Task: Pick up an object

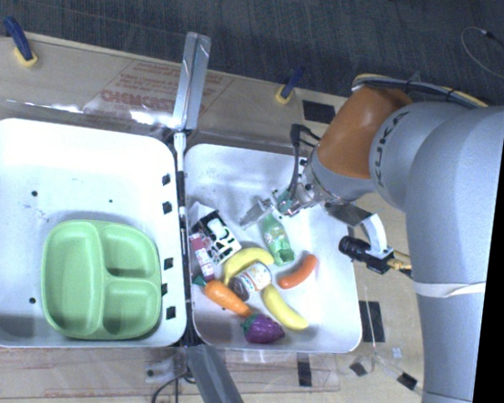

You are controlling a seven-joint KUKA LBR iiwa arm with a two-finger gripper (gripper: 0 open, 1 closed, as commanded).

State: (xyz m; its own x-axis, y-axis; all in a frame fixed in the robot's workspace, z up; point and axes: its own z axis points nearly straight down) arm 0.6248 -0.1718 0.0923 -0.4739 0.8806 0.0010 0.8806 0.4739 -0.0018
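Note:
My gripper [269, 212] hangs over the back middle of the right bin [229, 161], open, with nothing between its fingers. Just in front of it lies a small green bottle [277, 238], its cap end close to the fingertips. Further forward sits a cluster: an orange-red sausage [298, 271], two yellow bananas [284, 309] [247, 260], a small labelled can [252, 283], an orange carrot [225, 297], a purple eggplant [264, 330] and a black-and-white box [219, 236].
The left bin [20, 158] holds a green divided plate [101, 278] at its front. A metal divider [192, 79] stands between the bins at the back. The grey arm [427, 190] covers the right bin's right side.

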